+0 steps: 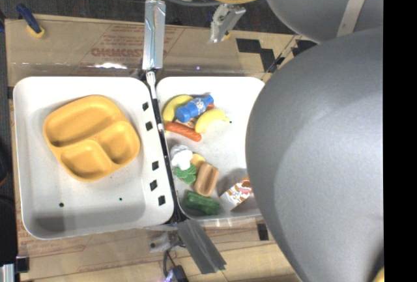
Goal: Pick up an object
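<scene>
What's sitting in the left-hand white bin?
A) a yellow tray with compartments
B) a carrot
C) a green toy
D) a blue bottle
A: the yellow divided tray lies alone in the left bin, while the blue bottle, carrot and green toy all lie in the right bin.

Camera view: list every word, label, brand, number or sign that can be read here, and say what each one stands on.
Red print on the cardboard sheet behind the bins: several lines, too blurred to read with confidence.
Blue bottle in the right bin: a label, too small to read.
Small carton by the right bin's near edge: red and white markings, not legible.
Yellow divided tray in the left bin: no text.
</scene>
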Controlling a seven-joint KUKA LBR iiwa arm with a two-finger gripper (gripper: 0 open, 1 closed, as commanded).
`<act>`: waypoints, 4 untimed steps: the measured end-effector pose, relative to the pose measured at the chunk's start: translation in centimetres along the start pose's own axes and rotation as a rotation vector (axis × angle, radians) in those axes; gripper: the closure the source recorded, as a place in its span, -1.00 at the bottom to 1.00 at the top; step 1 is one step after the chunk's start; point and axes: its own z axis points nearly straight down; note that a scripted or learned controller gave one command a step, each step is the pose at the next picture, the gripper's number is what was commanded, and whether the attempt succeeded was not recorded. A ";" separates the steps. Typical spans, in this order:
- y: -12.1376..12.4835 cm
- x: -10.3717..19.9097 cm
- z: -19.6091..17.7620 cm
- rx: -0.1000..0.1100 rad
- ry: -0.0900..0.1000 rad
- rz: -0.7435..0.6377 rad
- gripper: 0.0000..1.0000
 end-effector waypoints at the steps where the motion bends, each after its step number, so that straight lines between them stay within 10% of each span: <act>1: -2.7 0.8 17.3 0.001 -0.017 0.100 -1.00; 2: -9.7 2.0 32.6 0.001 -0.016 0.099 -1.00; 3: -7.8 -2.6 40.0 0.004 -0.005 0.090 -1.00; 4: -8.5 2.4 40.0 0.003 -0.003 0.091 -1.00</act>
